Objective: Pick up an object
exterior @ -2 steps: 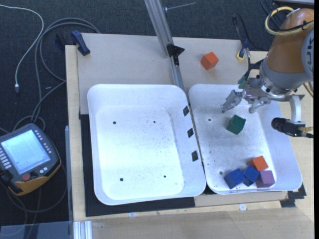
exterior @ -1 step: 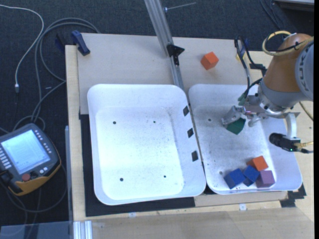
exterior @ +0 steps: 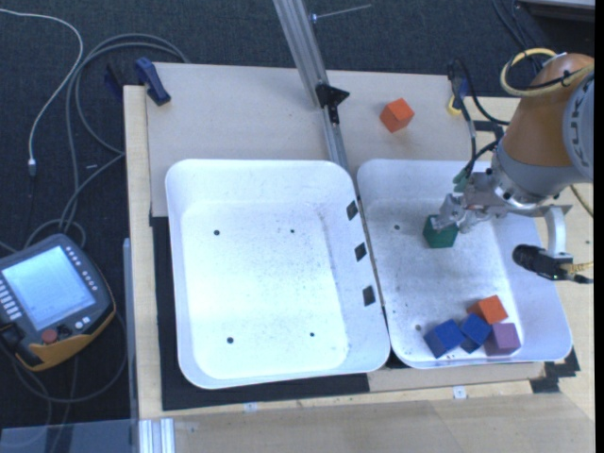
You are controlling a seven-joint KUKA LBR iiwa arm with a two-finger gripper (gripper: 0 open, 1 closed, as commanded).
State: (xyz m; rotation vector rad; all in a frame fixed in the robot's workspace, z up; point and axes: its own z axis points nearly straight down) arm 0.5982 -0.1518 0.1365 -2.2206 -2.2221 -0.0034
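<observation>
Green block (exterior: 440,233) in the right bin (exterior: 528,281), our gripper (exterior: 451,215) down on it.
We cannot tell whether the tool has clenched or sits released; we judge the grasp step underway, and next comes a straight lift to test it.

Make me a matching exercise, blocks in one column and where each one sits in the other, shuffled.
Blocks:
1. green block
2. purple block
3. lone orange block

Places:
A. on the bench behind the bins
B. right bin, near corner cluster
C. right bin, at the gripper

Pairs: 1-C, 2-B, 3-A
</observation>
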